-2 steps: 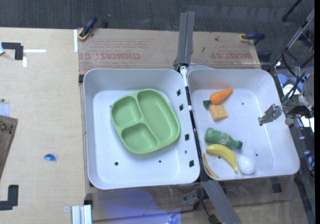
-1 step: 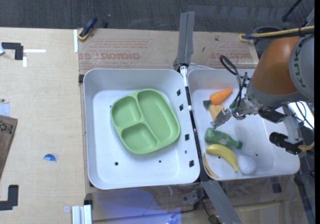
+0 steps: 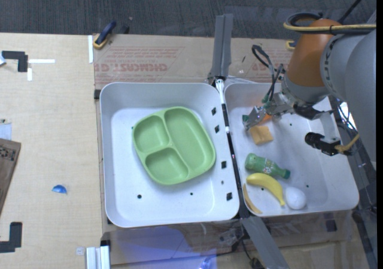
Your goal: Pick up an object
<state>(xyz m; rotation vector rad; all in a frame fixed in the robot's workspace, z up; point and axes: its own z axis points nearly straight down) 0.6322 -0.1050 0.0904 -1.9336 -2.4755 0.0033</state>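
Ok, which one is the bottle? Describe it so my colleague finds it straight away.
Look in the right bin, toward its near edge. The bottle lies on its side there, just above the banana. It is the only green item in that bin, with a white label band.

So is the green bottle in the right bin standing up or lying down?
Lying down. The green bottle rests on its side on the right bin floor, just above the banana.

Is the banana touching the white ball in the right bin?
Touching: in the camera view the banana's lower tip meets the white ball with no bin floor between them.
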